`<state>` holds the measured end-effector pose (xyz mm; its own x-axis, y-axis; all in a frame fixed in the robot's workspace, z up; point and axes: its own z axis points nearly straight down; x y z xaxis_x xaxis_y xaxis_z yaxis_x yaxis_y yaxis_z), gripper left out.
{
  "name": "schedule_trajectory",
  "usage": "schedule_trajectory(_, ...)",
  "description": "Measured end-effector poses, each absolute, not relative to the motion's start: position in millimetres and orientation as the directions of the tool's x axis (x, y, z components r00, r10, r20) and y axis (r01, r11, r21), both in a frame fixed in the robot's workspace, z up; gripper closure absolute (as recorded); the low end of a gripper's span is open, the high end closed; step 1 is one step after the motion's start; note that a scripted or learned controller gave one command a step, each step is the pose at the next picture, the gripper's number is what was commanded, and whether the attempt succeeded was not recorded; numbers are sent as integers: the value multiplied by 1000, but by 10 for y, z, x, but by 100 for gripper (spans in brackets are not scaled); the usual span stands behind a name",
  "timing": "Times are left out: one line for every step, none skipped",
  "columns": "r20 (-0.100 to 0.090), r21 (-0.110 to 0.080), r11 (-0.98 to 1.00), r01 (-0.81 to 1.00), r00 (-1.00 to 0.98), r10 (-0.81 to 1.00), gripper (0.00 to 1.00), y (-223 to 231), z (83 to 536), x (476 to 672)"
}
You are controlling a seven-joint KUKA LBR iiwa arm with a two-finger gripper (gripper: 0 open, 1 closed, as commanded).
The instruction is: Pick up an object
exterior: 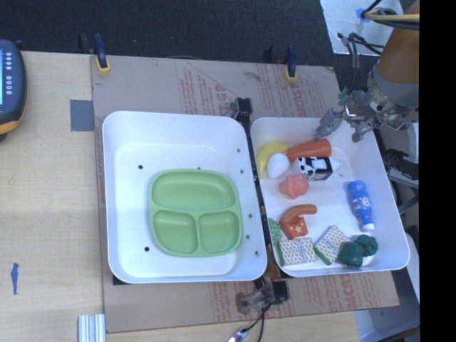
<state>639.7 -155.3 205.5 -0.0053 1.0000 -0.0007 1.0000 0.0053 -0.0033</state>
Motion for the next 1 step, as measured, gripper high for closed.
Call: schedule_trajectory(3, -15, 5, 1000, -5, 1000, 0, -1269, 850, 5662)
